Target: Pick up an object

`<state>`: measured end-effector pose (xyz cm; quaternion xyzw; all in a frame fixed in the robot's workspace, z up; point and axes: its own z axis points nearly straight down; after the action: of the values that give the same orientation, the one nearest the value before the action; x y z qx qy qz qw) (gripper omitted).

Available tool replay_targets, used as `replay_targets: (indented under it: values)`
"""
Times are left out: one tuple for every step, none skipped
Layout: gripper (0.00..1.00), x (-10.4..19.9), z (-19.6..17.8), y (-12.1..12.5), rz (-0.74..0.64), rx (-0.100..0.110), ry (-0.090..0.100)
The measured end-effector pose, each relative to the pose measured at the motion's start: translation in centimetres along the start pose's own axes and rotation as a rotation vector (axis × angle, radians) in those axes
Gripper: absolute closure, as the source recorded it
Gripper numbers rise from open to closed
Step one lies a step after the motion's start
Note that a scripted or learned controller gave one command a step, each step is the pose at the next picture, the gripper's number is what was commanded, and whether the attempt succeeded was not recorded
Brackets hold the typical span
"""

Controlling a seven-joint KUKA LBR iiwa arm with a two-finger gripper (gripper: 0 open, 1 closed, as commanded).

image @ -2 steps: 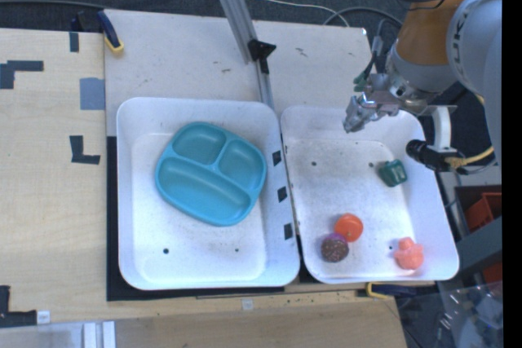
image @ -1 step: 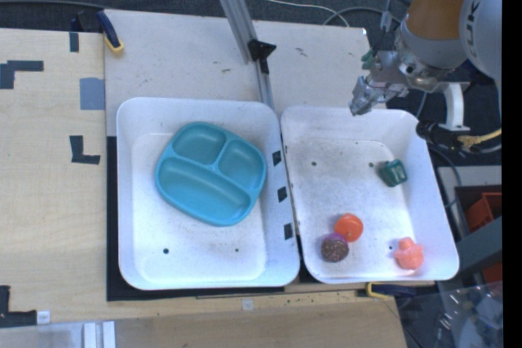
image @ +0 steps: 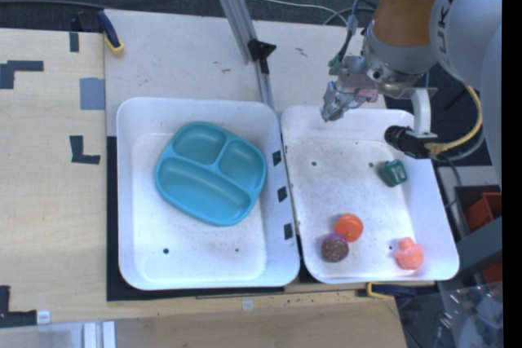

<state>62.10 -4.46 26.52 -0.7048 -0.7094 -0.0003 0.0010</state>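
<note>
Gripper (image: 333, 112) hangs at the far edge of the right bin (image: 310, 200), holding nothing I can see; how wide it stands I can't tell from here. Left bin (image: 130, 200) carries a blue divided plate (image: 211, 173). Nearest pick looks to be the green block (image: 393, 172), toward me and to the right of the gripper. Farther toward me sit an orange ball (image: 349, 226), a brown ball (image: 333, 248) and a pink toy (image: 409, 253).
</note>
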Motion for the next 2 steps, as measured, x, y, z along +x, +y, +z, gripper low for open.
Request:
replay_targets:
  values:
    - [1.00,5.2,-0.1,-1.3,0.000,0.001,0.000]
    - [1.00,10.1,1.0,-3.7,0.001,0.003,-0.001]
